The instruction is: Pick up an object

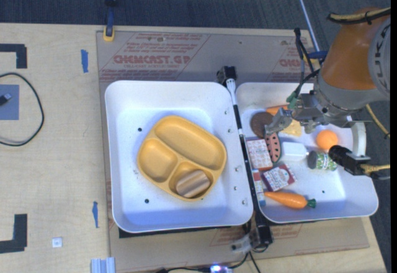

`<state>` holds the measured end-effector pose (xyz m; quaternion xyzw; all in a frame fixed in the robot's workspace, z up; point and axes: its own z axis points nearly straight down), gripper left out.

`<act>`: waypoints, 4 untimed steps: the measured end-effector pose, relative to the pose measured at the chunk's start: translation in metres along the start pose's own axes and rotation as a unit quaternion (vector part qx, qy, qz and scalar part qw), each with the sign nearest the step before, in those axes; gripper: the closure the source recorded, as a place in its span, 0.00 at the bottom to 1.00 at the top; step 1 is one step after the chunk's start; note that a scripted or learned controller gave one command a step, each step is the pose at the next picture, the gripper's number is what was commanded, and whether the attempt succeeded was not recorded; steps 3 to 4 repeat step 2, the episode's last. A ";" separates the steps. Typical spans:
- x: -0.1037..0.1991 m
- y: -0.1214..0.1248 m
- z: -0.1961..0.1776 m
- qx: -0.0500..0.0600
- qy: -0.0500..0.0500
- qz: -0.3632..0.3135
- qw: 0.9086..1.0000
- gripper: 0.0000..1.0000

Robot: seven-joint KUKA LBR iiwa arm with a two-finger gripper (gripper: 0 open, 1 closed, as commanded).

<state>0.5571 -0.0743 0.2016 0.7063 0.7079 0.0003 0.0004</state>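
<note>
— Where's the gripper [286, 118]?

— I see it low over the right bin [366, 200], above the brown disc [261, 122] and watermelon slice [273, 145]. Whether anything is clamped — I cannot tell.

— Advice?

— I'd drop squarely on one piece; they crowd together. The orange ball [327, 139] looks smooth and round, likely to roll; the carrot [287, 200] is long, tapered, easier to pinch across.

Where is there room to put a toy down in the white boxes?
In the left bin, the white floor around the yellow tray is bare, widest at the top corners. The right bin is crowded: carrot, orange ball, packets and the hand.
</note>
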 end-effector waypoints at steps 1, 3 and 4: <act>-0.018 -0.034 0.098 -0.009 -0.002 0.001 1.000 0.00; -0.023 -0.065 0.116 -0.002 0.000 0.001 1.000 0.00; -0.023 -0.065 0.116 -0.002 0.000 0.001 1.000 0.00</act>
